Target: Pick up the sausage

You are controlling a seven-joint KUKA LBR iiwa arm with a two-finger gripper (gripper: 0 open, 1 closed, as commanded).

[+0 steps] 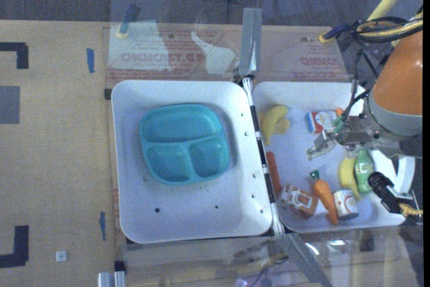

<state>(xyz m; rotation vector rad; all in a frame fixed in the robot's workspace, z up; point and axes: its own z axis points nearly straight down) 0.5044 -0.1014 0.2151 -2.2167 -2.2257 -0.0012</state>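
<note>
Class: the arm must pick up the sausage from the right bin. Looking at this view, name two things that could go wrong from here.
1. The sausage lies tight against the right bin's left wall, leaving the gripper little room on that side.
2. The carrot and small carton sit close by and might get bumped or grabbed instead.

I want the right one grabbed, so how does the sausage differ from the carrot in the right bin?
The sausage is plain dark red; the carrot is orange with a green top. The sausage is thin and even in width, while the carrot is thicker and tapers to a point. The sausage lies along the bin's left wall; the carrot lies further in, among small cartons and a can. Both are long toy foods lying flat.
</note>
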